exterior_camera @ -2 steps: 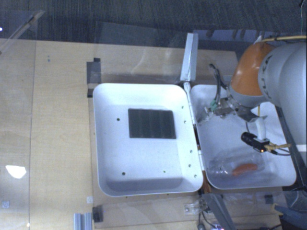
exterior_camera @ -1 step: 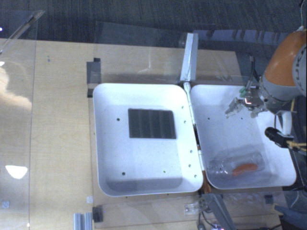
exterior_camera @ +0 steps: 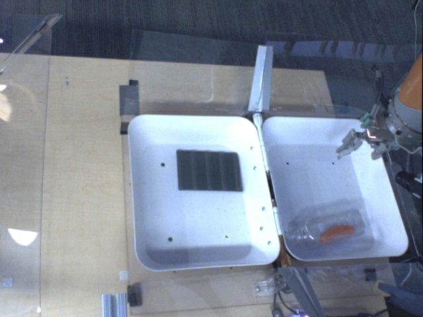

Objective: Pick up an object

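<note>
Your tool [exterior_camera: 360,139], its grip state impossible to tell, hovers over the far right side of the right bin [exterior_camera: 310,137], well apart from the clear bottle [exterior_camera: 328,226] lying at its near edge, so pickup remains undone.

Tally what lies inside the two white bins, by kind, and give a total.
Dark ribbed rectangular pad, in the left bin: 1
Clear plastic bottle with something orange inside, in the right bin: 1
Total: 2
</note>
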Robot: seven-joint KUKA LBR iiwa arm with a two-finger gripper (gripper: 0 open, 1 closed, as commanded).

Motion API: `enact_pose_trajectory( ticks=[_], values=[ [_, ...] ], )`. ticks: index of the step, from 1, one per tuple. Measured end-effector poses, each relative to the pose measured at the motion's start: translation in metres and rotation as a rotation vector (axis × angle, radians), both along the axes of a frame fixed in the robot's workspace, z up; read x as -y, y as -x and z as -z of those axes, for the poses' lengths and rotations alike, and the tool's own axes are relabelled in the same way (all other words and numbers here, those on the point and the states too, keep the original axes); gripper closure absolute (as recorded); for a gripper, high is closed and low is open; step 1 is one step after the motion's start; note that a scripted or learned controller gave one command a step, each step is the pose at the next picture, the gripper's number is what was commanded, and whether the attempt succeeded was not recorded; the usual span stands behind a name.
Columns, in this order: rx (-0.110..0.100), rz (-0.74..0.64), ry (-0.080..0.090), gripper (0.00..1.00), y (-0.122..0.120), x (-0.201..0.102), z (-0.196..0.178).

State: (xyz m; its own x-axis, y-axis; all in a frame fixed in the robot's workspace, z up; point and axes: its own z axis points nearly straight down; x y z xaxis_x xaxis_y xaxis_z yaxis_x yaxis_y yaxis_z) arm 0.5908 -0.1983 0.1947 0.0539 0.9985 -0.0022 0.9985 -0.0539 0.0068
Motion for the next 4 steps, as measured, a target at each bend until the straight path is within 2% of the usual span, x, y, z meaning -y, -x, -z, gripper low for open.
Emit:
enact_pose_trajectory(
  ticks=[1, 2, 3, 4],
  values=[
    [-0.004, 0.046, -0.002, 0.00, 0.087, -0.017, 0.097],
    [0.001, 0.128, -0.001, 0.00, 0.102, -0.029, -0.031],
    [0.009, 0.110, -0.001, 0.00, 0.099, -0.025, 0.105],
    [0.000, 0.231, -0.002, 0.00, 0.100, -0.003, 0.015]
  ],
)
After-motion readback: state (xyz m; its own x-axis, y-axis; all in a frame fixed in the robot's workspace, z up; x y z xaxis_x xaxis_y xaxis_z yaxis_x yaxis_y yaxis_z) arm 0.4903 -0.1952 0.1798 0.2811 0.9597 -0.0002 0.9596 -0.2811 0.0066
